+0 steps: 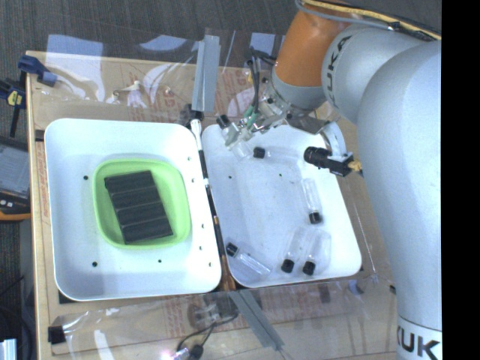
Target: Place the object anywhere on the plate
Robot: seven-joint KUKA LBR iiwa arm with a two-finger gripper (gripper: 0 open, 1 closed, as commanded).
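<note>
A lime-green plate (178, 201) lies in the left bin (67, 148). A dark ribbed rectangular block (137, 206) rests flat on its middle. The right bin (262, 201) holds several clear vials with black caps. One vial (251, 151) lies at the far left corner, another (311, 199) at mid right, and three (300, 252) near the front edge. My gripper (244, 126) hangs over the far left corner of the right bin, just above the corner vial. Whether it holds anything is hidden by the wrist.
The grey arm with its orange band (307, 43) covers the right side of the view and overhangs the right bin's far edge. A black fitting (326, 158) juts from the arm over the bin. A metal bar (204, 73) stands behind the bins.
</note>
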